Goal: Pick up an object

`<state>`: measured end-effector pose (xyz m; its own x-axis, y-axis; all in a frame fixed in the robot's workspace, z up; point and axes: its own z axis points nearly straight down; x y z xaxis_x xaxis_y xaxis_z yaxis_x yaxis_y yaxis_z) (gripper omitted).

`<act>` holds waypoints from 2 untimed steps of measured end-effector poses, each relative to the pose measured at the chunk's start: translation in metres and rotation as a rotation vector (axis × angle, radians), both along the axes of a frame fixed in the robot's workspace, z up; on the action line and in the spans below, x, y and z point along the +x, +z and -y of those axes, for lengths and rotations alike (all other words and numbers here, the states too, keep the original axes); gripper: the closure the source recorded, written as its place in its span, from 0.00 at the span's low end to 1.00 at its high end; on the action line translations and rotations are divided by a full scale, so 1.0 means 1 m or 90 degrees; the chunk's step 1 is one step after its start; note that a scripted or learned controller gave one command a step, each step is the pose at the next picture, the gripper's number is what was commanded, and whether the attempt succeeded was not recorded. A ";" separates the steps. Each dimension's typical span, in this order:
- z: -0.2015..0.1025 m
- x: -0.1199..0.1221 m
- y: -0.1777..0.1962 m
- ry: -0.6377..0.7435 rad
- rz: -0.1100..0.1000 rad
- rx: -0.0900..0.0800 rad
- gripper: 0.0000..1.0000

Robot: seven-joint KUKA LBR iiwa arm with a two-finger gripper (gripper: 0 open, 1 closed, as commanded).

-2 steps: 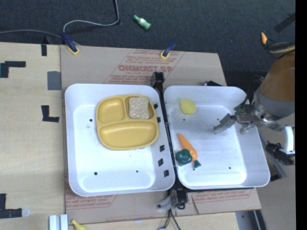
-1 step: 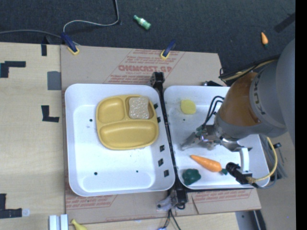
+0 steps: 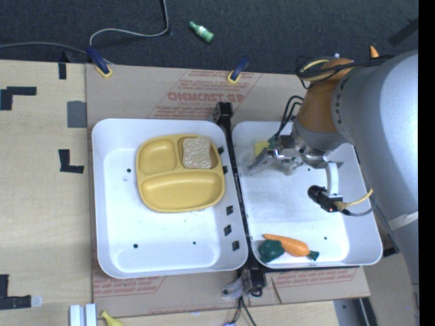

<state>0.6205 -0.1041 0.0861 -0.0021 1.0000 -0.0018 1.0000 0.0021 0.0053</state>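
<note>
In the right bin [image 3: 360, 243] my gripper [image 3: 257, 160] reaches leftward at the bin's upper left, close to the divider. A small yellow-green object [image 3: 262, 146] lies right beside the fingertips, partly hidden by the wrist. At the bin's front edge lie an orange carrot [image 3: 289, 244] and a dark green item [image 3: 270, 251], well apart from my gripper. The fingers look thin and close together, with nothing seen between them.
The left bin [image 3: 112, 202] holds a yellow divided plate [image 3: 178, 182] with a beige sponge-like piece [image 3: 196, 153] in its upper right compartment. The grey arm [image 3: 380, 134] covers the right side. A green item [image 3: 202, 31] lies on the dark floor beyond the bench.
</note>
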 end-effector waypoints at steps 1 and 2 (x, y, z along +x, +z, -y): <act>-0.007 0.046 -0.001 0.000 -0.002 0.000 0.00; -0.006 0.047 0.010 0.001 -0.002 -0.002 1.00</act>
<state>0.6670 -0.0978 0.0963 -0.0032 1.0000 -0.0042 1.0000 0.0032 0.0026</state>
